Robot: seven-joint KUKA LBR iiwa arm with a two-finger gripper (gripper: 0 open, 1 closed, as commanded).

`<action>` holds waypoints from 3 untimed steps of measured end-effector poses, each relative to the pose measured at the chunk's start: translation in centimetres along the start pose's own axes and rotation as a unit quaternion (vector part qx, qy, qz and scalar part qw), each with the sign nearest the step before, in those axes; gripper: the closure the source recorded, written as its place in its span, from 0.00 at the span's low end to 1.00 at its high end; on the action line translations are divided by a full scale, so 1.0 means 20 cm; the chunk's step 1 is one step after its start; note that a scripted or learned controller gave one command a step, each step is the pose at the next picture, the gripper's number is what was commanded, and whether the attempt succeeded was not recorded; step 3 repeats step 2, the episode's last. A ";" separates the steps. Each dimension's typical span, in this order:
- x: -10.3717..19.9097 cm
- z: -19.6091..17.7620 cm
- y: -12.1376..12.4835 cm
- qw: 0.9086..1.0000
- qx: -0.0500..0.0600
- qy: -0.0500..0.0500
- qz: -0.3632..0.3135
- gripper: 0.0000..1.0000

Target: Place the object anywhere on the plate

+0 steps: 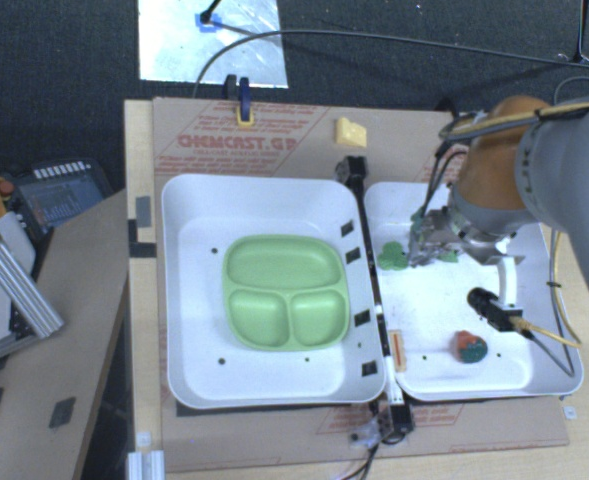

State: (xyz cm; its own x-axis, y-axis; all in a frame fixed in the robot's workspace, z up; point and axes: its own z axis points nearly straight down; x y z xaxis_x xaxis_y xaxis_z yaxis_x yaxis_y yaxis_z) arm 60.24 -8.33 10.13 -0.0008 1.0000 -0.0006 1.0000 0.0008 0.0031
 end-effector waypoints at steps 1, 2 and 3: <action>0.00 -0.22 0.02 1.000 -0.001 0.000 -0.001 1.00; 0.02 -0.48 -0.02 1.000 -0.001 0.000 -0.001 1.00; 0.02 -0.48 -0.02 1.000 -0.001 0.000 -0.001 1.00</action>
